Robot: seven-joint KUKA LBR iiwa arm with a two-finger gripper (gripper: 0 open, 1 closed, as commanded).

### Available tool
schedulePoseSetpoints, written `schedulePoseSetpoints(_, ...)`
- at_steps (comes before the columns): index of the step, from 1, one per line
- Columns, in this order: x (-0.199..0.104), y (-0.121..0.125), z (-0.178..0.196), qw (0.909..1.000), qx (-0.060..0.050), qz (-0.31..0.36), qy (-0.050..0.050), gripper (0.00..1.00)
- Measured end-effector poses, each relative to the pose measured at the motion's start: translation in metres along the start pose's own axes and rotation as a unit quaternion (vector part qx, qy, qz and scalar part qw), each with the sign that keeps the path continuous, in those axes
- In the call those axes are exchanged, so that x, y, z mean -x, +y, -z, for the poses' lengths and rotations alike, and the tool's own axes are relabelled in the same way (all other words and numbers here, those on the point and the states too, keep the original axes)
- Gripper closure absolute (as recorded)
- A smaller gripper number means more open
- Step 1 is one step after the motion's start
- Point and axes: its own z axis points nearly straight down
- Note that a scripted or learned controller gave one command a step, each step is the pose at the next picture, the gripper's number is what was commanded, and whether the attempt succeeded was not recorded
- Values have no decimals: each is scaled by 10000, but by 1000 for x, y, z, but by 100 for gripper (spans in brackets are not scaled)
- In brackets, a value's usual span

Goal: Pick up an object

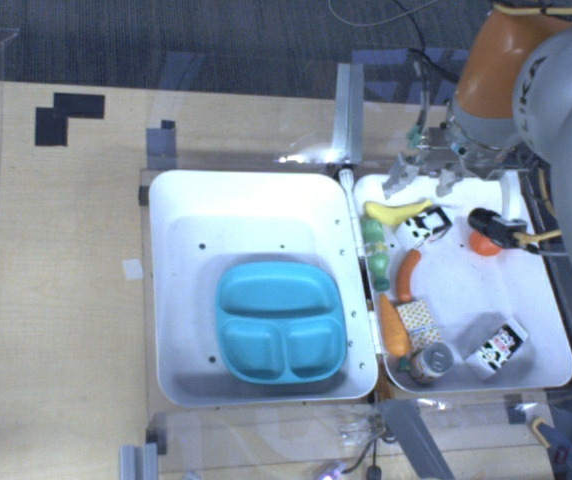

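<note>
My gripper hangs open over the far edge of the right bin, with nothing between its fingers. Just in front of it lies a yellow banana, and beside that a black-and-white cow-patterned toy. Further forward in the same bin are a green item by the left wall, a red-orange sausage, a carrot, a checkered packet, a metal can and a small white box with black marks. An orange ball rests towards the right.
The left bin holds a blue divided tray. A metal post stands behind the wall shared by the two bins. The arm's grey and orange body looms over the right bin's far right corner.
</note>
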Motion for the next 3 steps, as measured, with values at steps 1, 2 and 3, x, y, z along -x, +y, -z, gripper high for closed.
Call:
schedulePoseSetpoints(1,12,-97,-61,9992,-25,-404,6,0)
schedulePoseSetpoints(2,13,-102,-91,9980,-13,-633,5,0)
schedulePoseSetpoints(3,12,-100,-11,9983,-7,-589,1,0)
